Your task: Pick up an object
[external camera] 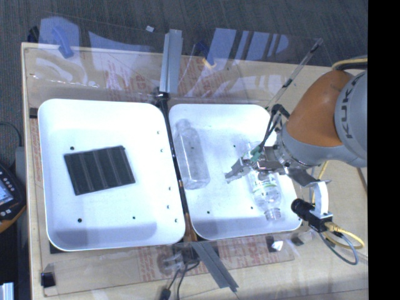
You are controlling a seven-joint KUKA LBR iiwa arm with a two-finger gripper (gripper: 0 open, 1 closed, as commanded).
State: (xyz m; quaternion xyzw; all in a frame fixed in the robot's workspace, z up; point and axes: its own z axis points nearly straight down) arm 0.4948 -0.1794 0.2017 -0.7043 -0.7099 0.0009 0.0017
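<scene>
In the right bin [215,227] lie two clear plastic bottles. One bottle [190,152] lies lengthwise along the bin's left wall. The other, a labelled bottle [267,194], lies near the right wall with its cap toward the front. My gripper [245,165] is low over the right bin, just left of the labelled bottle's upper end, and the wrist covers that end. I see nothing lifted off the bin floor. In the left bin [50,224], a dark ribbed rectangular pad [99,169] lies flat.
The grey and orange arm [325,120] reaches in over the right bin's right wall. A metal divider bar [170,61] stands behind the bins, with clear plastic sheeting along the back. Cables and a clamp [319,214] sit at the front right.
</scene>
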